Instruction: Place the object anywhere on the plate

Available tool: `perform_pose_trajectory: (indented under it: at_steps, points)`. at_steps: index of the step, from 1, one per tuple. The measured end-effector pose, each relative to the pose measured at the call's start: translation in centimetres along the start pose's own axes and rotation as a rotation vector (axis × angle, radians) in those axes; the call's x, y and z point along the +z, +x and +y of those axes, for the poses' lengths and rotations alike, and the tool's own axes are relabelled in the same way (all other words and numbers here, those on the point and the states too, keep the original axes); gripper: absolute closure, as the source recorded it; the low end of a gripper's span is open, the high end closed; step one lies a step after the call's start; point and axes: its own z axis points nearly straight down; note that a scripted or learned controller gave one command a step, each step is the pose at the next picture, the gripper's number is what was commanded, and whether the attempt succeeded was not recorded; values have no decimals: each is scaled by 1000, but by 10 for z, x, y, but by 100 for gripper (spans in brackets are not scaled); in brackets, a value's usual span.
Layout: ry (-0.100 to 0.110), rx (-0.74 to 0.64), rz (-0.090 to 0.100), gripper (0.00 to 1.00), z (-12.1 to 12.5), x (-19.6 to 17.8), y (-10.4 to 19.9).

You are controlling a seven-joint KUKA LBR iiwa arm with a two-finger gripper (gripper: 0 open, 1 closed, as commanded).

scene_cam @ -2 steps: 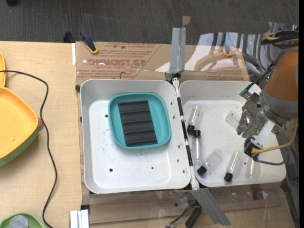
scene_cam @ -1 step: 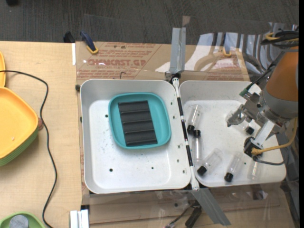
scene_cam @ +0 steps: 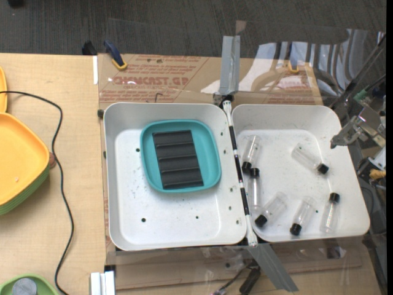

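- The bench (scene_cam: 49, 78) carries two white bins side by side; a black cable (scene_cam: 58, 183) runs over its left part, and a stack of yellow and green plates (scene_cam: 18, 165) lies at its left edge.
- The left bin (scene_cam: 123, 220) holds the teal plate (scene_cam: 212, 158) in its upper middle, nearer to the far wall than to the near wall.
- A dark ribbed insert (scene_cam: 177, 158) lies on the plate and covers most of its middle.
- The right bin (scene_cam: 344, 226) holds six clear vials with black caps, all lying down and apart from the plate.
- Two vials (scene_cam: 251, 149) lie close to the dividing edge between the bins; one vial (scene_cam: 307, 158) lies toward the far right corner.
- Three more vials (scene_cam: 273, 209) lie along the near edge of this bin.
- The gripper (scene_cam: 341, 139) hangs over the right edge of the right bin, and nothing lies between its fingers; whether they are apart or together, I cannot tell.
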Motion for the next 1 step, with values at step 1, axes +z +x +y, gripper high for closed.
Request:
perform_pose_trajectory:
  at_steps: [1]
  points:
    - [1, 69, -1, 0, 19, -128, -26]
